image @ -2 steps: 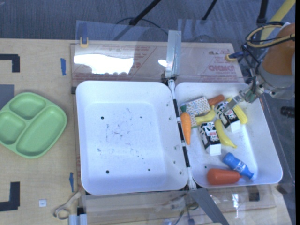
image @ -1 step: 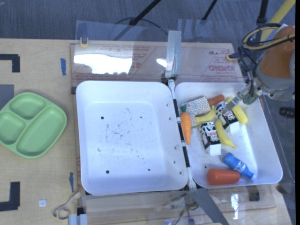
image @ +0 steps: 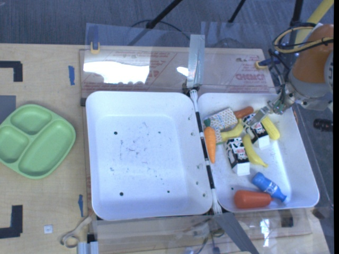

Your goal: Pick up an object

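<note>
The right bin (image: 309, 169) holds a heap of small things. An orange carrot (image: 210, 143) lies along its left wall, beside a patterned box (image: 223, 119) and an orange sausage (image: 243, 112). Two yellow bananas (image: 270, 127) (image: 253, 153) lie among two black-and-white cartons (image: 239, 155) (image: 260, 135). Near the front lie a blue bottle (image: 269, 187) and a red-orange pepper-like piece (image: 252, 198). My gripper (image: 258, 118) reaches in from the upper right, low over the cartons and bananas at the back of the heap. Nothing visibly hangs from it.
The left bin (image: 143, 152) is bare white with faint scuffs. A green divided plate (image: 34, 140) sits on the bench at far left. Clear plastic walls (image: 159, 67) stand behind both bins. The grey arm with its orange band (image: 310, 62) fills the upper right.
</note>
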